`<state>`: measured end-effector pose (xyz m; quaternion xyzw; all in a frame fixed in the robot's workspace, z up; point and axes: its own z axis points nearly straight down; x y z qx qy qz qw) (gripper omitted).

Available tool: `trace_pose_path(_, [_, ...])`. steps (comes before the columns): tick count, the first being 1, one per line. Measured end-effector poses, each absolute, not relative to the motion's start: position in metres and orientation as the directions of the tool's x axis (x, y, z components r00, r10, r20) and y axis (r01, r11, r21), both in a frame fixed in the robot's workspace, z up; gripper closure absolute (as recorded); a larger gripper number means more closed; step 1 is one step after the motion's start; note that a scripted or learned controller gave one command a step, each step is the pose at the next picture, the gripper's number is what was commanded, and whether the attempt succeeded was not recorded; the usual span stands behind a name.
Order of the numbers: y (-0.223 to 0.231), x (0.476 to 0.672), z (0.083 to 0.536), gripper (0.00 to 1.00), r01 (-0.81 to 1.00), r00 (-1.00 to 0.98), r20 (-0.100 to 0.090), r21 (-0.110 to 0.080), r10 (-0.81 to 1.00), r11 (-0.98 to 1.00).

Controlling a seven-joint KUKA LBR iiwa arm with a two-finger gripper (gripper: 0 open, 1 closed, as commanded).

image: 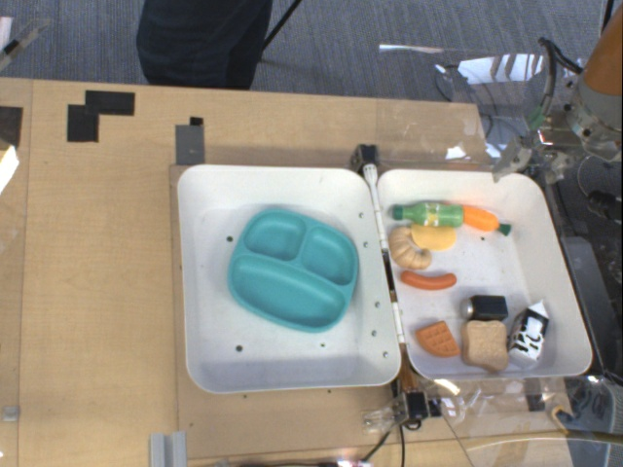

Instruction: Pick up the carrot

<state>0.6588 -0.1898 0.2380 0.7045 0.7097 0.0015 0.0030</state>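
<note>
The carrot [481,219] is orange with a green tip at its right end. It lies flat in the back part of the right bin [555,261], touching the right end of a green bottle [428,212]. My gripper [526,152] hangs off the arm at the upper right, above the bin's back right corner. It is up and to the right of the carrot, well apart from it, with nothing seen in it.
The right bin also holds a yellow piece [434,238], a croissant [409,248], a sausage [428,280], an orange wedge [438,339], a bread slice [485,344], a black block [488,307] and a milk carton [530,333]. A teal divided plate [293,269] sits in the left bin [204,339]. A person [209,17] stands behind the bench.
</note>
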Motion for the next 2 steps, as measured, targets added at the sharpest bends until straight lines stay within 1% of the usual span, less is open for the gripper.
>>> trace_pose_path(1, [-0.189, 0.666, 0.088, 0.0, 0.972, -0.233, -0.004, 0.011, 0.973, 0.233])
trace_pose_path(2, [-0.187, 0.668, 0.101, 1.0, 0.971, -0.24, -0.006, 0.011, 0.971, 0.24])
